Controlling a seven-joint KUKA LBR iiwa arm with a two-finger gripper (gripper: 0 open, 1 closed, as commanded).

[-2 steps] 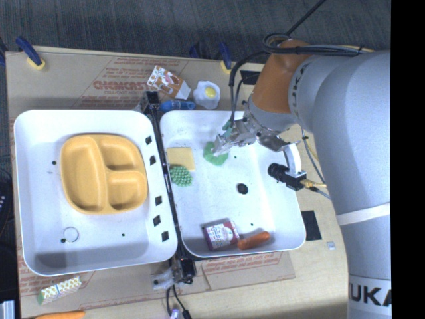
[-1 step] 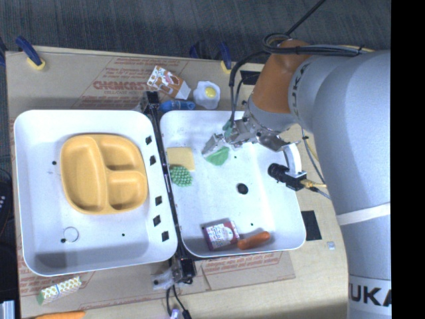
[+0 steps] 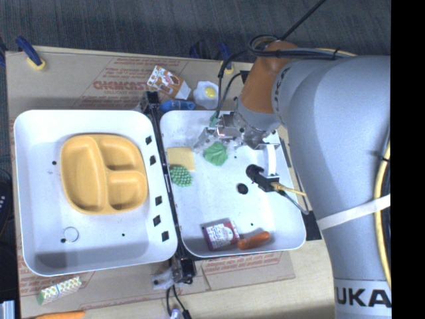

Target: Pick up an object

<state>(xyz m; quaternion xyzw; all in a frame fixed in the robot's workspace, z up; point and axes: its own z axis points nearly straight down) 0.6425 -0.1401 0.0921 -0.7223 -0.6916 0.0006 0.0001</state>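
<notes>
The leaf-green crumpled soft lump [image 3: 215,153], matte and rumpled with paler folds, lies in the far half of the right shallow white plastic bin [image 3: 207,203], about midway between that bin's side walls. The grey arm's two-finger gripper [image 3: 220,133] hangs at the lump's far edge. Contact cannot be judged, nor whether the gripper is open or closed. The right bin's widest bare floor runs through its centre, from the lump towards the near wall. Pressed against the right bin's left wall, the left shallow white plastic bin [image 3: 33,178] holds a mustard-yellow divided plastic tray [image 3: 103,173]. Inside the right bin, by its left wall, a pale yellow square block [image 3: 180,157] touches a green nubbly ball [image 3: 180,175]. A small black disc [image 3: 242,189] sits right of centre. Along its near wall lie a dark red printed packet [image 3: 220,234] and an orange carrot-shaped stick [image 3: 255,240], touching.
</notes>
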